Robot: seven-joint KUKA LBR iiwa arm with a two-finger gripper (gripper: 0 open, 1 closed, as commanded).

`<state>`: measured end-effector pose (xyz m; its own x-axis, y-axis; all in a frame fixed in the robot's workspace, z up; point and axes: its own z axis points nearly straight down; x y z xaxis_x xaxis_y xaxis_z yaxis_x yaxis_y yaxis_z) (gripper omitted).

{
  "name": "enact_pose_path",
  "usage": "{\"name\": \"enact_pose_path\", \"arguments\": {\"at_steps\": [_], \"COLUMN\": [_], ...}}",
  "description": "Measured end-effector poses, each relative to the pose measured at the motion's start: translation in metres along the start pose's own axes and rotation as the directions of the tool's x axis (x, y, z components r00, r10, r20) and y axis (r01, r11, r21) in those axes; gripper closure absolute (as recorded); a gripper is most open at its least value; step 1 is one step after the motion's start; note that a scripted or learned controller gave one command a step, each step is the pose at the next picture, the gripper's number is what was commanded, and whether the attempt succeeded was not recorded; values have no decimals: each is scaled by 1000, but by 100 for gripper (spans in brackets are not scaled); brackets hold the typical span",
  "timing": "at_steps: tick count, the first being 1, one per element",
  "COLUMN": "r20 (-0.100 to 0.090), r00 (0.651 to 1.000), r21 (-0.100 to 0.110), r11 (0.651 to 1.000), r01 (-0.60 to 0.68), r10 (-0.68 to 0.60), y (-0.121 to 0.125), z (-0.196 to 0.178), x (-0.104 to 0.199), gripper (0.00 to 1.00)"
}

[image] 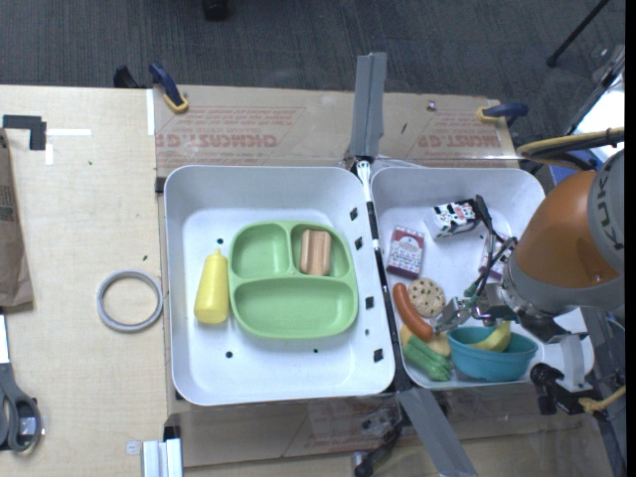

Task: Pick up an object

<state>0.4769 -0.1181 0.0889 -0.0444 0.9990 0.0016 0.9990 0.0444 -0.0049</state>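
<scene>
Camera view: round tan cookie [426, 295], dark chips

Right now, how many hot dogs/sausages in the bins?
2. One hot dog lies in the upper right compartment of the green tray in the left bin. One sausage lies in the right bin beside the cookie. The arm may hide more.

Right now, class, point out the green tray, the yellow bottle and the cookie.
green tray [288, 311], camera view, its large bare compartment
yellow bottle [211, 291], camera view, its body
cookie [427, 296], camera view, its centre
</scene>
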Motion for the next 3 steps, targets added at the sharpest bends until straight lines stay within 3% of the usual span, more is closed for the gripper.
{"name": "enact_pose_path", "arguments": {"at_steps": [2, 3], "r20": [0, 3], "r00": [1000, 1000], "r21": [0, 0], "r11": [1000, 1000], "r01": [27, 26], "r10": [-27, -26], "y": [11, 54], "z": [0, -100], "x": [24, 34], "gripper": [0, 0]}}
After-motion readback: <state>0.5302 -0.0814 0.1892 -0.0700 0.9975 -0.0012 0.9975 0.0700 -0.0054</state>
